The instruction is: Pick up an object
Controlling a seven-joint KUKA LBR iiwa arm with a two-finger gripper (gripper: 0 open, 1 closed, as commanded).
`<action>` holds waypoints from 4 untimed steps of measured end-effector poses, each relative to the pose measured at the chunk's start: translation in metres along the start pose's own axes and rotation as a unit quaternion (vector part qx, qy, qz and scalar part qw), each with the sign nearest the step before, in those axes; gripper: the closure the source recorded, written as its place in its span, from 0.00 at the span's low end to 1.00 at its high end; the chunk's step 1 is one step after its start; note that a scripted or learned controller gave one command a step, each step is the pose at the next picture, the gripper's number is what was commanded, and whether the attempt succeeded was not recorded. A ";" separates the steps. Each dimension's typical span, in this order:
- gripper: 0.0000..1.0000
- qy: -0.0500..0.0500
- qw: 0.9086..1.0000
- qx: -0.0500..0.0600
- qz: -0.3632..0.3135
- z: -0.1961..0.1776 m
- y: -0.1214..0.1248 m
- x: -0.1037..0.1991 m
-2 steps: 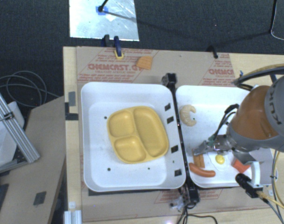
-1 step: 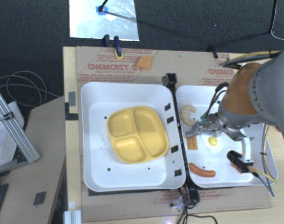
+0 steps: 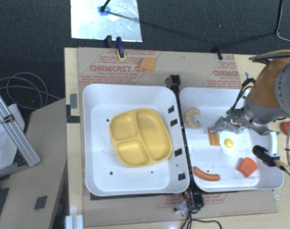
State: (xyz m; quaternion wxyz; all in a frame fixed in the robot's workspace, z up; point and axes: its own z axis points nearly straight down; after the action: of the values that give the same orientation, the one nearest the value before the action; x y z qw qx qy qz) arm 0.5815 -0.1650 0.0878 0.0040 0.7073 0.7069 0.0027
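Gripper [image 3: 220,126] hung low in the right bin [image 3: 274,178], tips just above an orange block [image 3: 213,138] beside a fried egg [image 3: 228,144]; whether it gripped was unclear. "CHEMCAST" in red marked the cardboard [image 3: 111,67] beneath, on dark carpet [image 3: 30,27].

A divided plate [image 3: 140,137] lies in the left bin [image 3: 95,128] (the right bin [image 3: 274,178] holds several toy foods [image 3: 206,174]).

bins [image 3: 135,92]: smooth white plastic | divided plate [image 3: 140,137]: matt yellow plastic | bench [image 3: 111,63]: printed cardboard, probably
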 end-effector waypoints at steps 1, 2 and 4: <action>0.00 -0.001 1.000 -0.002 -0.003 -0.001 -0.040 0.052; 0.00 -0.002 1.000 -0.004 0.000 -0.002 -0.091 0.077; 0.00 0.002 1.000 0.005 -0.006 0.004 -0.055 0.084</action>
State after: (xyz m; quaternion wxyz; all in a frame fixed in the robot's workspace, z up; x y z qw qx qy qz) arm 0.5266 -0.0807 0.0829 -0.0011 0.7034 0.7108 0.0011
